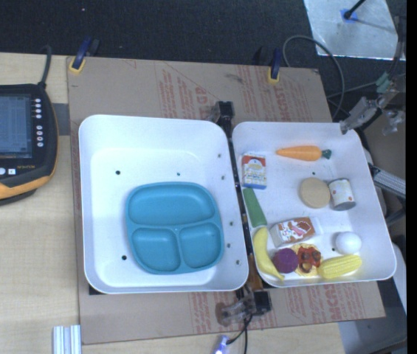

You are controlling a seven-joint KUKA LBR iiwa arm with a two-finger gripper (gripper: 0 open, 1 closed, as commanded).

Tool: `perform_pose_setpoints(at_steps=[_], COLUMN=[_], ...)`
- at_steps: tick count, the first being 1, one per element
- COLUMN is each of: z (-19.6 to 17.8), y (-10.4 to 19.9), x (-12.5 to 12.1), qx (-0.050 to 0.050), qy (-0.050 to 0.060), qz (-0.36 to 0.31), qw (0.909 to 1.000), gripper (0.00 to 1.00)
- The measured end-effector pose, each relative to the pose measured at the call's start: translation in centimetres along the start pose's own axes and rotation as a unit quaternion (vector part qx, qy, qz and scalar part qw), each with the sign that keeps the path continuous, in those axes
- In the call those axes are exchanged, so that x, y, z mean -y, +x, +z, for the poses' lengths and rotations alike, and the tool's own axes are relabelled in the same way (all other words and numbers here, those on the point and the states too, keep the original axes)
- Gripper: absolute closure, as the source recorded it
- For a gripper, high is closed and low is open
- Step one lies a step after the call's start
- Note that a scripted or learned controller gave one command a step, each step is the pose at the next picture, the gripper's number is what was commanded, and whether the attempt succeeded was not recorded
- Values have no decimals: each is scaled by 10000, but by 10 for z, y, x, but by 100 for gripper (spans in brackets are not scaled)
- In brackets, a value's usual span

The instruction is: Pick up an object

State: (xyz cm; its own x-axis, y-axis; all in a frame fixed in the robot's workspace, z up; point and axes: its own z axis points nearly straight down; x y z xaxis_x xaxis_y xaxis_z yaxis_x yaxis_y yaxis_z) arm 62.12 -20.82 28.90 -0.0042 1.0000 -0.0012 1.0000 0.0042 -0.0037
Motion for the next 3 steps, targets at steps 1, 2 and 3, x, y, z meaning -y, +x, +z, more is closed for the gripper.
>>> perform_pose_setpoints(at_steps=[1,2,3], z=[186,198,187], y=[20,30,29], x=[-10,35,34], qx=[-5,-2,6], qy=[16,10,16], qz=[-17,-9,-17], qw=[10000,10000,10000], gripper=[0,0,100])
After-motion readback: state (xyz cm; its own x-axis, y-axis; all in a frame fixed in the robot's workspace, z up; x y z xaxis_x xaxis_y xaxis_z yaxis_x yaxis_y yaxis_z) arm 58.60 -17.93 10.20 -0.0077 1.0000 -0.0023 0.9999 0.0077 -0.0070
